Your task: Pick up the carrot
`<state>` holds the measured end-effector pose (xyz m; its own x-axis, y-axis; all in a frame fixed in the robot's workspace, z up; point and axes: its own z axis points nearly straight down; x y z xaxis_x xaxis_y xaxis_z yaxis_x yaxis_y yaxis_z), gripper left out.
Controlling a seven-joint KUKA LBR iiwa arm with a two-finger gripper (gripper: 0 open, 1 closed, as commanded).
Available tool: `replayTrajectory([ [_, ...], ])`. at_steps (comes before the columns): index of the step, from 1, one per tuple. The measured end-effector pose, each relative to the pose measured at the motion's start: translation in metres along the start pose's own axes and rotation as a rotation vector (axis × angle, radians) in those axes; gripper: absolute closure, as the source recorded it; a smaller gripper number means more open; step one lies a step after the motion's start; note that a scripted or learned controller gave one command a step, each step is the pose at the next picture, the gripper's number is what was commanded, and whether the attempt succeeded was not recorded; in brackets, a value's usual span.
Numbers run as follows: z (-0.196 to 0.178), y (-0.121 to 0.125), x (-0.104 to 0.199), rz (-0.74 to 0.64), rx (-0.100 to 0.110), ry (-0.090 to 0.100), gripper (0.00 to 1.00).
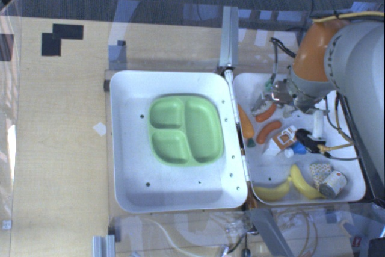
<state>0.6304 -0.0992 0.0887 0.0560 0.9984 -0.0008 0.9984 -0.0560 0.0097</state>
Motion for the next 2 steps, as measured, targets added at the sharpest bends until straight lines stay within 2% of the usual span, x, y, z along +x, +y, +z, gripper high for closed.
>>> replayTrajectory([
  [1,-0.013,0.003,0.001,-0.001,-0.008,0.002,1.0],
  [2,-0.072,-0.005,-0.035,0.089,0.004,0.0,1.0],
])
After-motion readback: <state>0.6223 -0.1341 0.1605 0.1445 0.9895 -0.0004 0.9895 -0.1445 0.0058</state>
